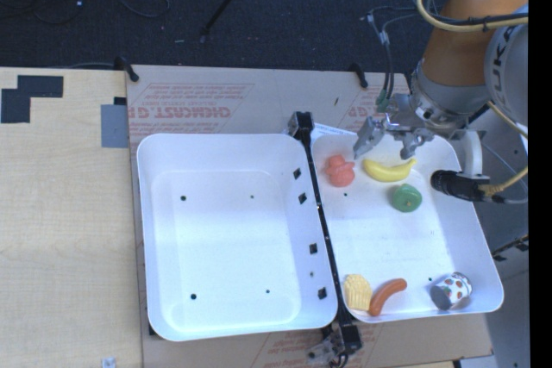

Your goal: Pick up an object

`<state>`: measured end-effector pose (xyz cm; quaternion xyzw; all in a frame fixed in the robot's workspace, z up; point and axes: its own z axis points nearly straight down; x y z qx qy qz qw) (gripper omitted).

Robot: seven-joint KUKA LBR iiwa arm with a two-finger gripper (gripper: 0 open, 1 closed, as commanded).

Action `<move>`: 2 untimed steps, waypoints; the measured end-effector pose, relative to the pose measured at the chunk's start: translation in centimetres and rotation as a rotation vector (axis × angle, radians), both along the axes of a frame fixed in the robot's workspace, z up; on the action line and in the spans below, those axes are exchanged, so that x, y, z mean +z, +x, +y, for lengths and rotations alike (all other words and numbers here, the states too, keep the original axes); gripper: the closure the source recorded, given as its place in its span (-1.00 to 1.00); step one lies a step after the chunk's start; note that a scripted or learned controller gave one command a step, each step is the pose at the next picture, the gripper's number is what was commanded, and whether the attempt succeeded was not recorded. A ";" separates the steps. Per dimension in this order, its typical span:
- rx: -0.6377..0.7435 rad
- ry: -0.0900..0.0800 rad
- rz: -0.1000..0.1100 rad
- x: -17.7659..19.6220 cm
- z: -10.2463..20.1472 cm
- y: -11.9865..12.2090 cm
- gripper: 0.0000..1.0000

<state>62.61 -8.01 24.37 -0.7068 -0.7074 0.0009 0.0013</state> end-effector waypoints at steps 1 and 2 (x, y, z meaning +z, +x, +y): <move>-0.006 -0.002 0.005 -6.7 -7.0 1.6 -1.00; -0.003 -0.001 -0.002 -16.0 -8.8 1.7 -1.00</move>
